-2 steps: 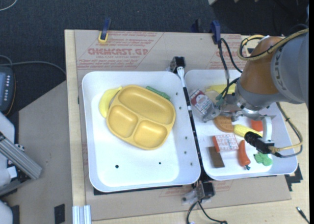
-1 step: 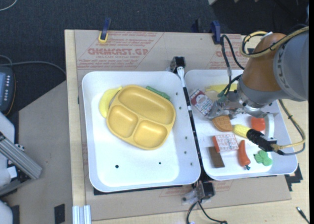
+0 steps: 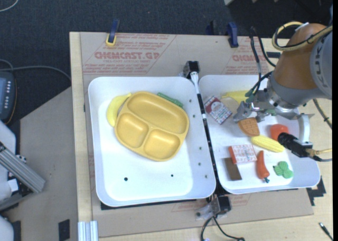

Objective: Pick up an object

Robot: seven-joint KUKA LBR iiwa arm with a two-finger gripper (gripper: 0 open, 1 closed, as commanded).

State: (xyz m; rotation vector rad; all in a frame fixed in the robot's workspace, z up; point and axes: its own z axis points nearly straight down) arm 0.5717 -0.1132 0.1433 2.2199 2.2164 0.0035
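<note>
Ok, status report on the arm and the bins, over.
End effector low in the right bin, above the orange cracker. Nothing seen held. Corn cob and small red-white box close by.

left bin (image 3: 105,171): open front | right bin (image 3: 311,179): crowded

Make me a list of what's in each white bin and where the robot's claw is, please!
left bin: yellow divided tray, a yellow thing and a green thing poking out from under it
right bin: small red and white packet, corn cob, carrot, green toy, brown block
claw: low over the right bin's upper half
claw fingers: cannot tell
</note>
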